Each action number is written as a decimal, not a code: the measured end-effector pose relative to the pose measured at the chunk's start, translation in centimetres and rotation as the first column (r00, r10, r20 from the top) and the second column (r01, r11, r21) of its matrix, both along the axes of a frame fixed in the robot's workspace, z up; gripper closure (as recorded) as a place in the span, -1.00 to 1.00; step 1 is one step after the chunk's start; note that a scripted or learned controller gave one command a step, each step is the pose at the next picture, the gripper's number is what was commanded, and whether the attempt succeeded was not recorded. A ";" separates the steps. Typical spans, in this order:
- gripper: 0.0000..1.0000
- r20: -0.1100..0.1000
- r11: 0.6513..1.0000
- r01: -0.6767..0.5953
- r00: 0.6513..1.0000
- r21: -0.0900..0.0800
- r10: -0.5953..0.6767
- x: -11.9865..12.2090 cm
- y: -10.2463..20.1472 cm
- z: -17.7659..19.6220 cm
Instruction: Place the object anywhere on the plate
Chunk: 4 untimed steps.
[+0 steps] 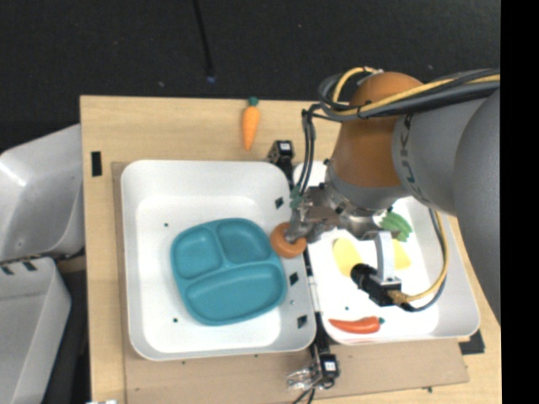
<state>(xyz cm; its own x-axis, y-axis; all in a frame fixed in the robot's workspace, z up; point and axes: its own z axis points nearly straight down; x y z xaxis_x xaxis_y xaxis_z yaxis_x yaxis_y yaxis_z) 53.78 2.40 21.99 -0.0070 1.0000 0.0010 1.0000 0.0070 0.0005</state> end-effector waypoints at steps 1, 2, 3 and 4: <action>1.00 0.002 1.000 0.000 1.000 0.001 0.000 1.7 5.1 2.4; 1.00 -0.001 1.000 0.003 1.000 -0.002 -0.003 1.8 8.0 1.4; 1.00 0.000 1.000 0.006 1.000 -0.001 -0.006 2.3 7.0 3.1; -1.00 -0.001 1.000 0.005 1.000 -0.002 -0.005 2.3 7.0 3.0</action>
